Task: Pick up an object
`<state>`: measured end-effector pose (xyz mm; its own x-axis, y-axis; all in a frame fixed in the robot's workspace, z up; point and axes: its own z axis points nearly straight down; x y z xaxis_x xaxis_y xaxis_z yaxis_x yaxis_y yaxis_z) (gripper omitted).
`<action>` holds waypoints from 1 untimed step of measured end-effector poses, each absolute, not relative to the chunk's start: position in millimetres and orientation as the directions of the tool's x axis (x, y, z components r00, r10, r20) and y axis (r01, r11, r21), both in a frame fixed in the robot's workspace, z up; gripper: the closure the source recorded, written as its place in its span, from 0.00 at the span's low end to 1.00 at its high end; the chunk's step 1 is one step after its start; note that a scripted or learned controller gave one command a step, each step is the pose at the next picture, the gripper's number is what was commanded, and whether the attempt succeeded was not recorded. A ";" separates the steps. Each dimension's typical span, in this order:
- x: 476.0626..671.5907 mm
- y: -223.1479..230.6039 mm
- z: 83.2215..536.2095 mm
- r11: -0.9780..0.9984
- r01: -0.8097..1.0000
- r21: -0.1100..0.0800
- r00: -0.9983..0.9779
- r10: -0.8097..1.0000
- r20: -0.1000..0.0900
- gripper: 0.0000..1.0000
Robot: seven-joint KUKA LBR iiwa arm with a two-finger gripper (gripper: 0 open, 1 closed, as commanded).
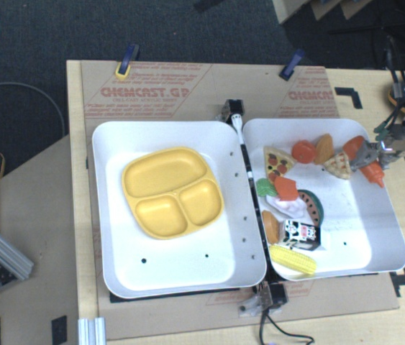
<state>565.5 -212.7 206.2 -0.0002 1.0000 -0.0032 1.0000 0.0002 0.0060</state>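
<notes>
Orange toy piece: lying near the right wall of the right bin, just beside the gripper. Looking light, hard-shelled and probably slippery, likely plastic. Favouring a hold across the narrow middle, squarely, avoiding the tapered end. Being unable to tell whether the jaws are apart or together. Sitting close to a red piece, risking a nudge.

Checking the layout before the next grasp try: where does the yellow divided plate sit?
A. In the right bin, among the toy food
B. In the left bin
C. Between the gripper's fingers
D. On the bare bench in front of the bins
B: the yellow divided plate lies flat inside the left bin, while the toy food is in the right bin.
</notes>
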 end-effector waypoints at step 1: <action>566.5 -212.8 226.2 0.001 1.000 0.005 -0.001 1.000 -0.002 1.00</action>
<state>566.5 -212.8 226.2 -0.0010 1.0000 -0.0023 1.0000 0.0010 0.0051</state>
